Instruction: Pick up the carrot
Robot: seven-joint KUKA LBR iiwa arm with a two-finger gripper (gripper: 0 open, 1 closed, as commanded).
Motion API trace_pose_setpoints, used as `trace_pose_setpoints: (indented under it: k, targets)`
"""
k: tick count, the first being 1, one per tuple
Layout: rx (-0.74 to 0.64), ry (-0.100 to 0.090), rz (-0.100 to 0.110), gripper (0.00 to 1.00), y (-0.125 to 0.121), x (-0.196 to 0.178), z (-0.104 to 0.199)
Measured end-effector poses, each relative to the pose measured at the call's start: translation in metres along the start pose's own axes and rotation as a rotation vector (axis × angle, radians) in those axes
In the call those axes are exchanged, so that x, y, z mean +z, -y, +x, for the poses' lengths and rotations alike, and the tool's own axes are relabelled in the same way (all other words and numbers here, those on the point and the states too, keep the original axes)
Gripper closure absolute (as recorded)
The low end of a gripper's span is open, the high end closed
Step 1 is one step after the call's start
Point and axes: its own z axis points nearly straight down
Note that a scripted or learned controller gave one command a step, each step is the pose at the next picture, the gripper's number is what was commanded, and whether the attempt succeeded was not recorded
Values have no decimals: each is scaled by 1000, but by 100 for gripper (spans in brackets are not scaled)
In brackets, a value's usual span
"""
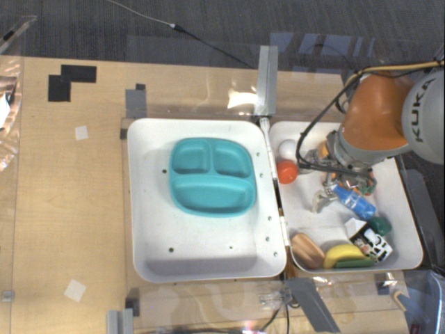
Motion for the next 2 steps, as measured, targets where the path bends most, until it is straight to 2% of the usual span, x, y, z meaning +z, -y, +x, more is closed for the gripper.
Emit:
trace_pose_setpoints:
  k: [1,2]
  targets:
    - [287,-9,-4,0,19,7,-64]
    - [403,0,-2,0,14,5,9]
